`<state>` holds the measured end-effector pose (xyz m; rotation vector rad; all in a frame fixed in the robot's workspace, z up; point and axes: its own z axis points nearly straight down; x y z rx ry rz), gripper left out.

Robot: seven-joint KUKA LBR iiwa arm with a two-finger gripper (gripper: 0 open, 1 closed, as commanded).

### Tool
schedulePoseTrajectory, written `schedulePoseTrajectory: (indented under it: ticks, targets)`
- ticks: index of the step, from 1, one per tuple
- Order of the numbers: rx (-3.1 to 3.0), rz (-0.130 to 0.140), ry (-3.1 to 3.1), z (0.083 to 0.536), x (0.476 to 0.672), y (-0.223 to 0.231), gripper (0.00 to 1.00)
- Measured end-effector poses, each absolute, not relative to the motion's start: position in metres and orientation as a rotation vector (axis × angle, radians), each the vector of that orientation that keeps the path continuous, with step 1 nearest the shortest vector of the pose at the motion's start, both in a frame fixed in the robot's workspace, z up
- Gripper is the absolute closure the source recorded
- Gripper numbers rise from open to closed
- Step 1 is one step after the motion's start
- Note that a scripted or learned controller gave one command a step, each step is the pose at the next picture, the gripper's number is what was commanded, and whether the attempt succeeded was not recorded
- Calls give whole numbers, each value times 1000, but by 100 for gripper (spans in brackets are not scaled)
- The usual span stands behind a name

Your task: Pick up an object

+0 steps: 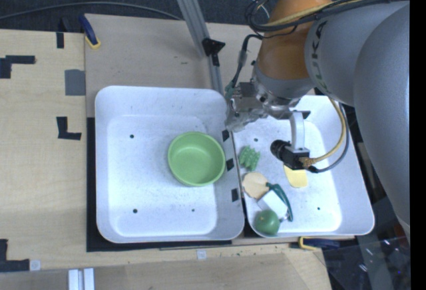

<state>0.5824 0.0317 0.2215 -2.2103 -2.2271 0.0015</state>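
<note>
Now the arm (373, 82) reaches in from the right, and its gripper (234, 119) hangs over the far left corner of the right bin (333, 209), close to the rim shared with the left bin (120, 149). Whether it is open or shut I cannot tell, and nothing can be seen in its grasp.

All the small things lie in the right bin, on its left half. A green lump (249, 157) sits nearest the gripper, just below it in the view. A pale disc (254, 184) lies just beyond that. A white tool (276, 202) with a green handle touches the disc, and a green ball (267, 221) rests at the near edge, against the tool. A yellow piece (297, 178) lies towards the middle. A green bowl (196, 159) stands upright in the left bin, by its right wall.
</note>
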Motion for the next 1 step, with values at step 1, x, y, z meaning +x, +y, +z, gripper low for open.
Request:
schedulePoseTrajectory:
  ticks: [1]
  targets:
    - [-2209, 2, -2227, 223, 559, 92, 100]
